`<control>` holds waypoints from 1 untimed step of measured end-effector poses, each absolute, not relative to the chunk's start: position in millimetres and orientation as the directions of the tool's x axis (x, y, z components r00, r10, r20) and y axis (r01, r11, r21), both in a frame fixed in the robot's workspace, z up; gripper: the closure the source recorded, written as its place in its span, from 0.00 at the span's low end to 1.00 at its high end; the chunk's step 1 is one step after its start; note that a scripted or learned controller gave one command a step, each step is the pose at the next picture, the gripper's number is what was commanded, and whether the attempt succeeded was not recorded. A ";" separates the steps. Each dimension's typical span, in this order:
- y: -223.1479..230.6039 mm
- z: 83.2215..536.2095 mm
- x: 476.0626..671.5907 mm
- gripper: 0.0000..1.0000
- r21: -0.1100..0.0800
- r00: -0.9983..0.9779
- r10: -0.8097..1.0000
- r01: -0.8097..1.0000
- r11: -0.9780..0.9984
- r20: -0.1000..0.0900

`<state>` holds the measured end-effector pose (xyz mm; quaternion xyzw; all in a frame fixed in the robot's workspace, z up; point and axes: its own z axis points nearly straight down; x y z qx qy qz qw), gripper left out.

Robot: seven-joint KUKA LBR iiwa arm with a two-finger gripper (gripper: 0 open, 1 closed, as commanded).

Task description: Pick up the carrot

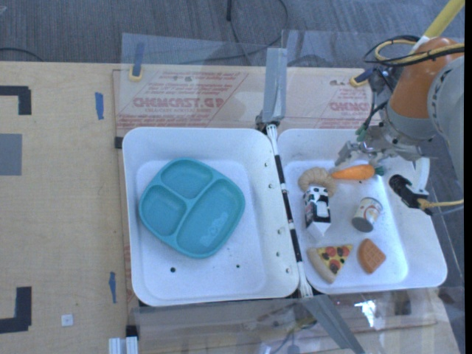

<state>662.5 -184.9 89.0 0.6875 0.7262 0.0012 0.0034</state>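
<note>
The orange carrot (352, 172), with a green tip at its right end, is in the upper part of the right bin (420, 264). My gripper (363, 153) hangs directly over it, touching or nearly touching its top. The grey arm with its orange band (420, 80) comes in from the upper right. From this slant I cannot tell whether the carrot rests on the bin floor or is lifted.
A beige pastry (316, 177) lies just left of the carrot. Below it are a cow-patterned carton (318, 206), a small can (366, 214), a pizza slice (330, 260) and an orange biscuit (371, 257). A teal divided plate (192, 207) sits in the left bin (147, 279).
</note>
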 end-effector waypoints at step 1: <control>-172.3 90.0 620.5 0.00 0.009 -0.408 0.913 0.913 0.408 -0.005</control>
